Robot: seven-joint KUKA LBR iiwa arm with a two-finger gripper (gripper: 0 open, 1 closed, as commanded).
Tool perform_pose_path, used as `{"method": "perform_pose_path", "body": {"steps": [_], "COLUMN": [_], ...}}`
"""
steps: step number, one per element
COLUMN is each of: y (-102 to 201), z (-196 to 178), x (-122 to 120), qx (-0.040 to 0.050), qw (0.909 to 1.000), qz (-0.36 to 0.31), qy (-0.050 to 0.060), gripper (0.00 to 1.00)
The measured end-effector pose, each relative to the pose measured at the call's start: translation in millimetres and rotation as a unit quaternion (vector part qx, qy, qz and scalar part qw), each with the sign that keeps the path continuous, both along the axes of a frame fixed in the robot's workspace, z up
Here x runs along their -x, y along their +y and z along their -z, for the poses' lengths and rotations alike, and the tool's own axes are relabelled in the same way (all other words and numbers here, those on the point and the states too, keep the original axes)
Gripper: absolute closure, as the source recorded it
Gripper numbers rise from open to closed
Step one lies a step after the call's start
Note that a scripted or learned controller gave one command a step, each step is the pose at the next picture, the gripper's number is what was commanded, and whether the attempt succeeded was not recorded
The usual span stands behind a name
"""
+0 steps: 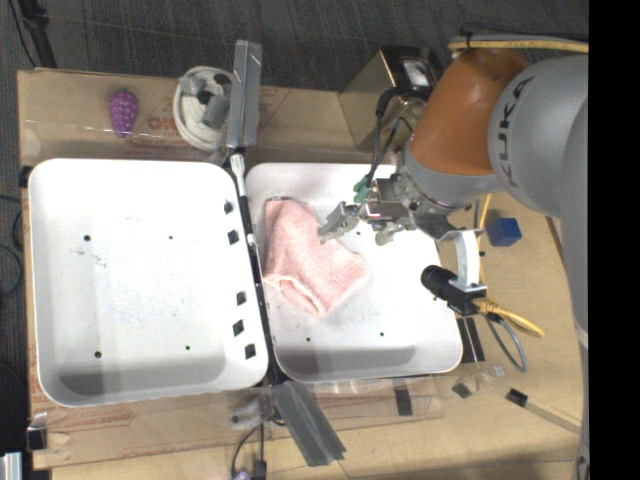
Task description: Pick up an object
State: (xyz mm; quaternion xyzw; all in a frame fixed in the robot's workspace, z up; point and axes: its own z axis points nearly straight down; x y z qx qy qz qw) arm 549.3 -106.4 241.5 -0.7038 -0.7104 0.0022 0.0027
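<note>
There are two white bins (130,278). One pink cloth (305,258) lies in the right bin. One purple toy (123,111) and one blue block (505,231) sit outside.

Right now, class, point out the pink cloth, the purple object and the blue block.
pink cloth (303,255): camera view, middle of its folded surface.
purple object (123,111): camera view, its centre.
blue block (505,232): camera view, its top face.

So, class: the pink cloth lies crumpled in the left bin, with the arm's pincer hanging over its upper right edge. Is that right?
Not quite. The camera view shows the pink cloth crumpled in the right bin, against its left wall, not in the left bin. The rest stands: the pincer hangs over the cloth's upper right edge.
</note>
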Motion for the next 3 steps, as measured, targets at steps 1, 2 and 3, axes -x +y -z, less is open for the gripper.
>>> {"method": "perform_pose_path", "body": {"steps": [1,2,3], "y": [-47,-77,-63], "z": [106,150,150], "x": [-10,-50,-26], "qx": [-0.0003,0.0002,0.0001], "qw": [0.9993,0.9998,0.9995], "qz": [-0.039,-0.018,-0.033], "qy": [0.0,-0.003,-0.002], "gripper": [0.0,0.0,0.0]}}
